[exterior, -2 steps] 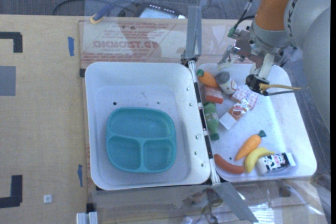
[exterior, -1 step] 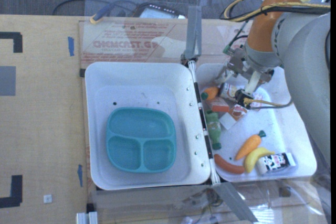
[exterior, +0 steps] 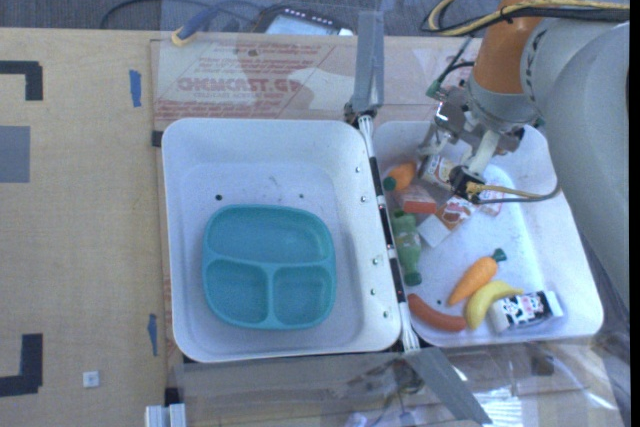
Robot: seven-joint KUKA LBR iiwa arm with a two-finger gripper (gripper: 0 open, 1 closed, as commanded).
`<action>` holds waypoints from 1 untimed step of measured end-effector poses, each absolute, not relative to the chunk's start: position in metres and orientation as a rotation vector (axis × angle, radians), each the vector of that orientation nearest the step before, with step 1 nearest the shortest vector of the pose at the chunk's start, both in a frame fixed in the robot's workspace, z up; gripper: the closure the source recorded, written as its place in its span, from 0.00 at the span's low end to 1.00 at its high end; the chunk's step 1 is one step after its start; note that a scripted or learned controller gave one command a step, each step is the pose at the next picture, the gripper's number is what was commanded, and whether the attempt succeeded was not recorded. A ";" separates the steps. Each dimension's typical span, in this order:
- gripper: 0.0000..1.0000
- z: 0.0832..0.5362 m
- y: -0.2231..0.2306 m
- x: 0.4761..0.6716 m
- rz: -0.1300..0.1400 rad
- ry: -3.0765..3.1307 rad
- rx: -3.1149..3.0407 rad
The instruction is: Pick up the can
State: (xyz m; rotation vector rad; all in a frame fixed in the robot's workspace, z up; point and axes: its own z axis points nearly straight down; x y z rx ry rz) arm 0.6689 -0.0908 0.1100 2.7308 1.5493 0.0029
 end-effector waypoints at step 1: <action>1.00 0.236 -0.029 0.648 -0.001 1.475 2.774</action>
